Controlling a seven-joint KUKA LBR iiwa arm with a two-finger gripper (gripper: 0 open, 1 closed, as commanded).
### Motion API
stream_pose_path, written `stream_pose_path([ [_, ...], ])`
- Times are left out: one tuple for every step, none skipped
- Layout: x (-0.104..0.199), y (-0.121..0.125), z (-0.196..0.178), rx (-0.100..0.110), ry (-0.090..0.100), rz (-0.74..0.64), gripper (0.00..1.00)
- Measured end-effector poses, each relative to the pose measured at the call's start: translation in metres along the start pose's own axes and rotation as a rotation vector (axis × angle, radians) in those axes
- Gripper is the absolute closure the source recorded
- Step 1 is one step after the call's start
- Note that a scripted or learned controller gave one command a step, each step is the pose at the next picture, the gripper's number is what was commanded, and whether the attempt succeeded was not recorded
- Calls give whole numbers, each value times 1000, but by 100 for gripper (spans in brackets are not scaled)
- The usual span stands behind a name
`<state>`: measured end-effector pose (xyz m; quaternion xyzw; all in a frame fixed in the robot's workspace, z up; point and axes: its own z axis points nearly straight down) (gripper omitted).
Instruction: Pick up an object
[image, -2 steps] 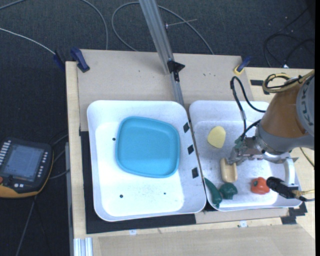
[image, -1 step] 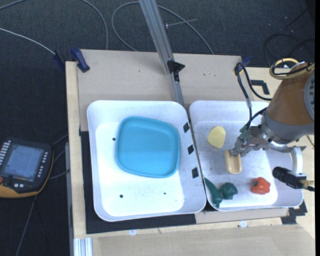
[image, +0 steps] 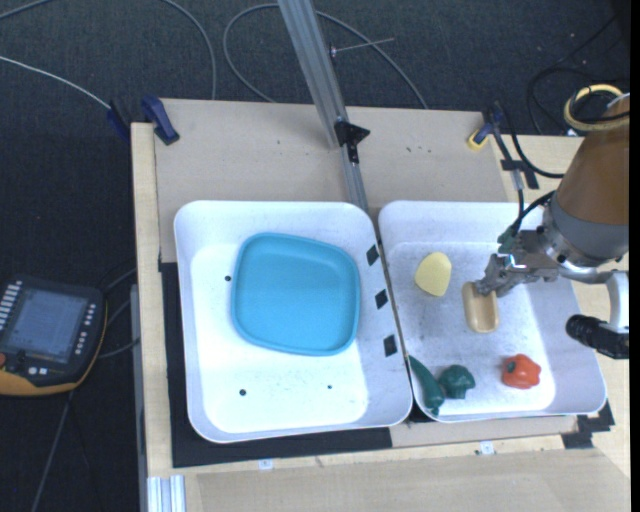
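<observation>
A blue plate (image: 296, 293) lies in the left bin (image: 200, 240). In the right bin (image: 560, 395), the gripper (image: 487, 287) touches a tan bread-like piece (image: 481, 309); grip state unclear. It looks light, smooth; pinch across its narrow middle

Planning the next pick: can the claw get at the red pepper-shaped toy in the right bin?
Probably yes: the red pepper-shaped toy lies apart from its neighbours, uncovered, near the claw.

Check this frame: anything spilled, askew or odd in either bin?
Nothing stands out. The blue plate lies flat in the left bin; the yellow piece, tan piece, green toy and red pepper sit apart in the right bin.
</observation>
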<state>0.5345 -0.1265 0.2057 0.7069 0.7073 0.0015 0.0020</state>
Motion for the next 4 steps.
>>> stream_pose_path([
  [50, 15, -3, 4, 1, -4, 100],
  [92, 41, 0, 5, 2, -4, 100],
  [149, 63, -14, 3, 2, -5, 100],
  [191, 83, -13, 4, 2, -3, 100],
])
